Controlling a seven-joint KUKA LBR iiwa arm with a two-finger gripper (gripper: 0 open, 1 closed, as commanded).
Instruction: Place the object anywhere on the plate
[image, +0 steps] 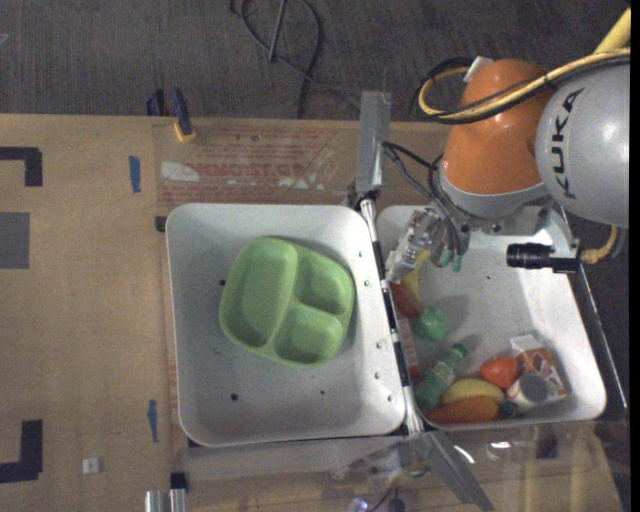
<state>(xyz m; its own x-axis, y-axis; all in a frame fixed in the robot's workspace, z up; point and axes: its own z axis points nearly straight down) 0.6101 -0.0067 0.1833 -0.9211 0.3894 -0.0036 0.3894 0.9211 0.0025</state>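
Camera view: green plate (288, 300) with three parts sits in left bin (190, 330), nothing on it. Pincer (418, 250) hangs over right bin's (585, 345) top left corner; can't tell if apart or together. Toy food (468, 390) piled at right bin's bottom edge, well apart from plate.

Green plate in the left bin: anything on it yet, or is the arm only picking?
Nothing looks done: the green plate in the left bin has nothing in its compartments. In hand: the gripper is low over the right bin's upper left corner, near a yellow item and a red item; no grasp is visible. Left: grasp an object and carry it to the plate.
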